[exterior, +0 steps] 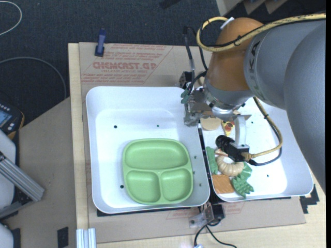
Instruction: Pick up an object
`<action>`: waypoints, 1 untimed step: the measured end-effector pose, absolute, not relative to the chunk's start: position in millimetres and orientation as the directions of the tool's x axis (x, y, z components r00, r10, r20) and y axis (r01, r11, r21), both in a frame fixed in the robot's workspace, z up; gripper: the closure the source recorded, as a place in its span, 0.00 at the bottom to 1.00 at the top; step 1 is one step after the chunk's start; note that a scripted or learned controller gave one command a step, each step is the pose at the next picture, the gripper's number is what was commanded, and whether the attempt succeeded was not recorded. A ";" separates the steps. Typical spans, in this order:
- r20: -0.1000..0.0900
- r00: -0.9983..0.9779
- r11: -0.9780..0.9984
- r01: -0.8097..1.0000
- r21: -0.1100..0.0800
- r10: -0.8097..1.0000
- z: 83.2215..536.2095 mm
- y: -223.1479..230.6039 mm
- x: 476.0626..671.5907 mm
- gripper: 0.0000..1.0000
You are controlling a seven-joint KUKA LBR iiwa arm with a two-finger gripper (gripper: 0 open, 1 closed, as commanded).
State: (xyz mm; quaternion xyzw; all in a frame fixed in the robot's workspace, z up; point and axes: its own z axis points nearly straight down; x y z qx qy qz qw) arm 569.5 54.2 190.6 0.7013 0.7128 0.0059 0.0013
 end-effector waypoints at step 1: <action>0.001 -0.002 0.002 1.000 0.003 1.000 280.1 55.4 517.8 1.00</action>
